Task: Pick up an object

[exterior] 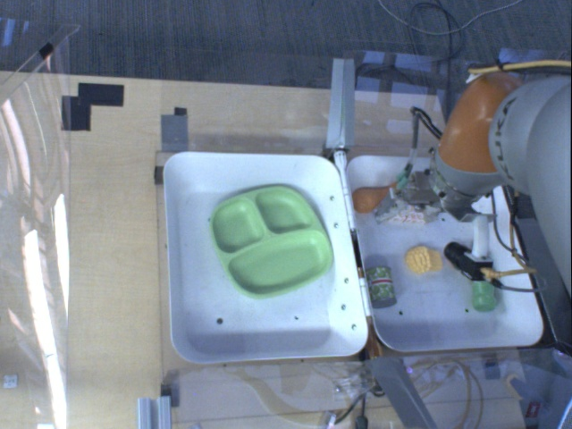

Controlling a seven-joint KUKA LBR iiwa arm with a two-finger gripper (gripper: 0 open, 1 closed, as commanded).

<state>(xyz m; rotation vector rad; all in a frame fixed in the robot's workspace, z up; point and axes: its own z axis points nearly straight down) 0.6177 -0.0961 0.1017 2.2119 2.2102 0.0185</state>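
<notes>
Left bin [188, 329]: holds a green three-compartment plate [271, 239], roughly centred, sitting slightly toward the bin's back edge, rotated a bit off square. Both bins sit side by side on a light wooden bench [107, 266], divider strip between them. Black L-shaped tape mark [89, 104] near the bench's back-left corner. Small grey bracket [174, 130] just behind the left bin's back-left corner. Dark carpet [223, 16] beyond the bench's back edge, with a thin cable loop [429, 12] lying on it.
</notes>
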